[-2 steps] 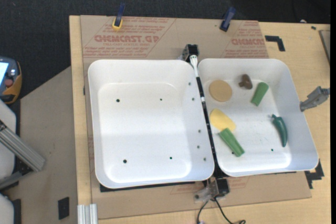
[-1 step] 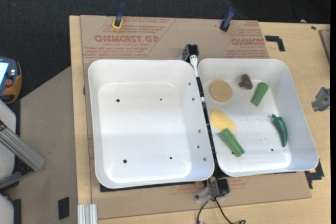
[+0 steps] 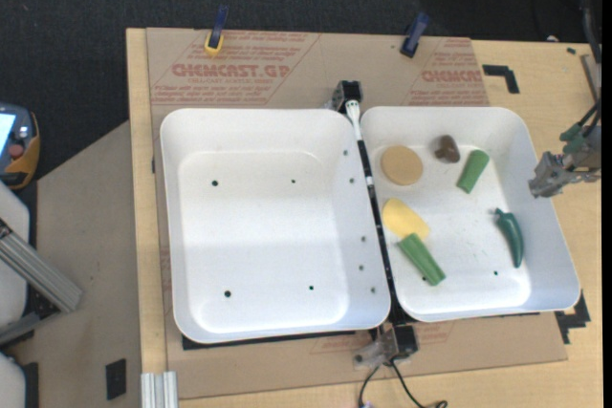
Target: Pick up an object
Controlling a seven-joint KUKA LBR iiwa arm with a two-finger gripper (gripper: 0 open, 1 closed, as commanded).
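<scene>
A: Where was the gripper point(image 3: 553, 175) seen, and was anything held?

B: It was seen at the right bin's point(image 3: 547, 277) right rim. Whether anything was held could not be told.

A: What was on offer?

B: A tan disc point(image 3: 403, 165), brown lump point(image 3: 447, 147), green block point(image 3: 472, 171), yellow piece point(image 3: 405, 220), green stick point(image 3: 422, 260) and dark green pepper point(image 3: 510, 235) were scattered there. The pepper, nearest and apart, would likely be easiest approached from above. The yellow piece and stick were touching. The left bin point(image 3: 191, 134) was well apart.
</scene>
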